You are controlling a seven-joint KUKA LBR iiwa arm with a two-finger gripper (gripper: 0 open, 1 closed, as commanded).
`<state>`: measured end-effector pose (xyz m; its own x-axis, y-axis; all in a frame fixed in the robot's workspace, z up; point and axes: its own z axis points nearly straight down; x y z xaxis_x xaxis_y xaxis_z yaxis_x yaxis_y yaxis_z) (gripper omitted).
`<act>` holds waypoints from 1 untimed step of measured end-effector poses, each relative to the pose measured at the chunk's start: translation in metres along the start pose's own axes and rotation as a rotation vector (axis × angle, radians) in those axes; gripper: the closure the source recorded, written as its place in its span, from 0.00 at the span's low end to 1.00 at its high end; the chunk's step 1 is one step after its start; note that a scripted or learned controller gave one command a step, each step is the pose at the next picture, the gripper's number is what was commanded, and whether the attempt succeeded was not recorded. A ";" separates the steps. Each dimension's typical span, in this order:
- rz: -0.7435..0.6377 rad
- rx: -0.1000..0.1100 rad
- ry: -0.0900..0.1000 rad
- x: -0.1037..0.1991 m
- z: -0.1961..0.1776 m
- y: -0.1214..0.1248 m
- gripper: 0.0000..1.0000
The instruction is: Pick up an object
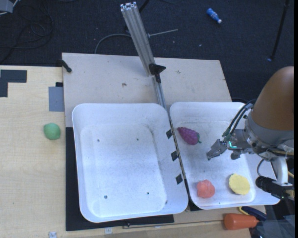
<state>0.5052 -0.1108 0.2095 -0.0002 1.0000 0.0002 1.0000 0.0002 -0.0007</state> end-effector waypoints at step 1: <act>0.000 0.000 0.000 0.000 0.000 0.000 0.00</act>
<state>0.5052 -0.1108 0.2095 -0.0002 1.0000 0.0002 1.0000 0.0002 -0.0007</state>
